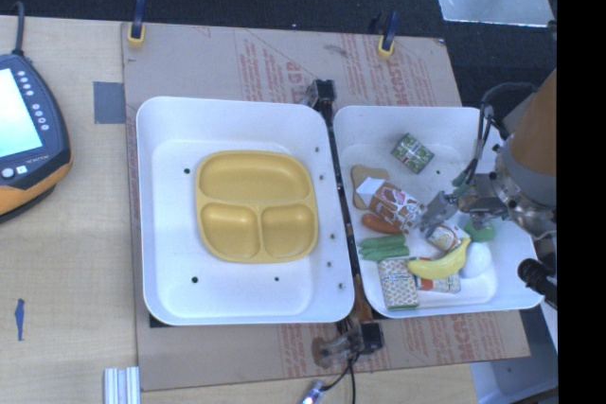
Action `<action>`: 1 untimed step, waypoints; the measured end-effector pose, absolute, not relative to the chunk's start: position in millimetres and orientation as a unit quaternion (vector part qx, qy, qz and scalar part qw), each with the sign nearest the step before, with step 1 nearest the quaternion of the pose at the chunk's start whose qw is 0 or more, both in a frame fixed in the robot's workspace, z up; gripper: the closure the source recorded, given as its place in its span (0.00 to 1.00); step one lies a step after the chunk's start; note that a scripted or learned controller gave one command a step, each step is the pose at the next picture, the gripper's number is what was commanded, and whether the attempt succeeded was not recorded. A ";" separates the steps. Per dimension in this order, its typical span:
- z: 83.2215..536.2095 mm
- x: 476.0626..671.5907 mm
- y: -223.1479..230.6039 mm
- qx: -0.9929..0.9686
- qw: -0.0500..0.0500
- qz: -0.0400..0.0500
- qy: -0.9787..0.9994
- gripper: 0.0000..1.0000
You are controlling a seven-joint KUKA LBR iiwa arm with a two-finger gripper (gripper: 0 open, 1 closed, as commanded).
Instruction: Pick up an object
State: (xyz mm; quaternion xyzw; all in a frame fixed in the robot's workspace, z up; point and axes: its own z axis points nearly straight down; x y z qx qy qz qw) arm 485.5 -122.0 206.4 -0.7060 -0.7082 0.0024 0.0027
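At the right of the frame, the gripper [443, 211] hung low inside the right bin [445, 120], just above the banana [441, 262] and the surrounding toy groceries. How wide it stood could not be told. Nothing appeared lifted; the pick remained undone.

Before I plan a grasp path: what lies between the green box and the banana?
In the camera view, between the green box and the banana lies the gripper.
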 end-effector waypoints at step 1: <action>91.6 513.4 -104.6 -0.705 0.000 0.002 -0.709 0.00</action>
